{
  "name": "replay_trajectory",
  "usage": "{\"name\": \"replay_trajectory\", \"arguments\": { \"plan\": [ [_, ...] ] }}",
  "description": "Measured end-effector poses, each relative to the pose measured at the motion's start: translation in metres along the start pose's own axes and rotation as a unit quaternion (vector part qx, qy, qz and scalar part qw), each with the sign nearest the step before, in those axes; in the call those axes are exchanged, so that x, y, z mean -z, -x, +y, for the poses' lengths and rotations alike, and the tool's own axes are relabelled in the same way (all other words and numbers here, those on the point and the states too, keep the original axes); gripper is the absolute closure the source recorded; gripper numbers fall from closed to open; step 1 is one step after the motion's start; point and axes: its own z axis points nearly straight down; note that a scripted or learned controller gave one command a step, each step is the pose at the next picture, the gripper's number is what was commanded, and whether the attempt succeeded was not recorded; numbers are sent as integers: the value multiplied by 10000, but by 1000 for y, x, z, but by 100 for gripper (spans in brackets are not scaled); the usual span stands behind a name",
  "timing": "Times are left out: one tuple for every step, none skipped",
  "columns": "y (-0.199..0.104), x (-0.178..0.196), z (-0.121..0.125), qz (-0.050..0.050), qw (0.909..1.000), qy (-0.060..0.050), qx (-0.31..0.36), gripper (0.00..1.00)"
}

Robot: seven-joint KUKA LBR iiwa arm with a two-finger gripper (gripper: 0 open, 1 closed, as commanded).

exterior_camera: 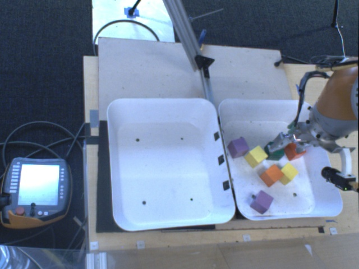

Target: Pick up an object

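Note:
The right bin (320, 206) holds several small blocks. A purple block (238, 147) and a yellow block (256, 156) lie at its left. An orange block (272, 175) touches another yellow block (289, 172) in the middle, and a second purple block (261, 202) sits near the front. My gripper (284, 143) reaches in from the right and hangs low over a green block (274, 153) and a red block (294, 151). It partly covers both of them. I see no block lifted off the bin floor.
The left bin (120, 206) stands beside the right one, with black clips on the shared wall. A slanted metal pole (185, 27) rises behind the bins. A teach pendant (35, 192) with its cable lies at the far left.

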Motion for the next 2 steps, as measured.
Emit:
{"name": "replay_trajectory", "arguments": {
  "plan": [
    [2,-11,7,-46,9999,131,6,0],
    [3,-2,8,-55,9999,148,20,100]
  ]
}}
